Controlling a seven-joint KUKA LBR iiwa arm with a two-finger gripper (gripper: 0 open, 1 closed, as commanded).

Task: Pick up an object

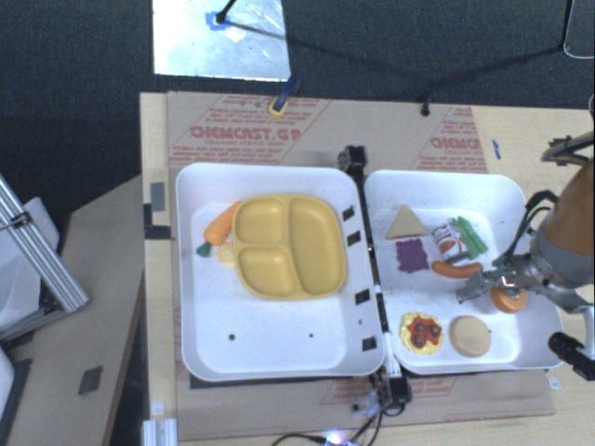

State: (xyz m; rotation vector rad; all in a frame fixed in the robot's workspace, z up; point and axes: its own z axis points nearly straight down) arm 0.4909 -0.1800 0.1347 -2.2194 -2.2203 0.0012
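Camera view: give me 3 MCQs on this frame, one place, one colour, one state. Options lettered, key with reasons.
1. The yellow divided plate lies in:
A. the left bin
B. the right bin
C. on the cardboard outside both bins

2. The colour of the flat ruffled piece left of the sausage:
A. green
B. purple
C. orange

3. The carrot in the left bin:
A. stands upright in a plate compartment
B. lies beside the plate, at its upper-left rim
C. sits under the end effector

Key: 1 A, the plate rests in the left bin. 2 B, it is purple. 3 B, it lies slanted against the plate's edge, far from the end effector.
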